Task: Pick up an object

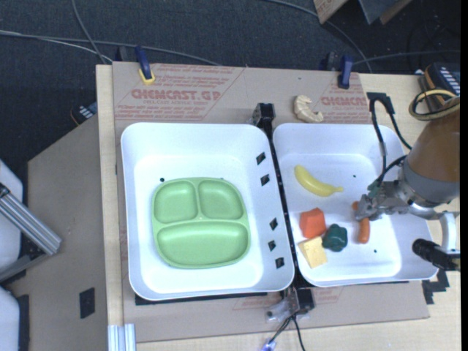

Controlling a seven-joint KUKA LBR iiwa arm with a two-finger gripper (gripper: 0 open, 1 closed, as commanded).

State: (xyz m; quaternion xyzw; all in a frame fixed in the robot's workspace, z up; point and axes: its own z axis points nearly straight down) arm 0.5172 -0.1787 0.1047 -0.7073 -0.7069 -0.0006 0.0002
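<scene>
The right bin (pixel 344 141) holds a yellow banana (pixel 316 182), an orange-red block (pixel 313 222), a dark green round piece (pixel 336 238), a pale yellow wedge (pixel 314 253) and a small orange carrot-like piece (pixel 363 229). My gripper (pixel 368 206) is low over the right side of this bin, just above the orange piece and touching or nearly touching its upper end. The grey arm with its orange band (pixel 437 152) comes in from the right.
The left bin (pixel 139 196) contains a green divided plate (pixel 200 221). A beige object (pixel 308 108) lies on the cardboard behind the right bin. Clamps and cables run along the bench's back edge.
</scene>
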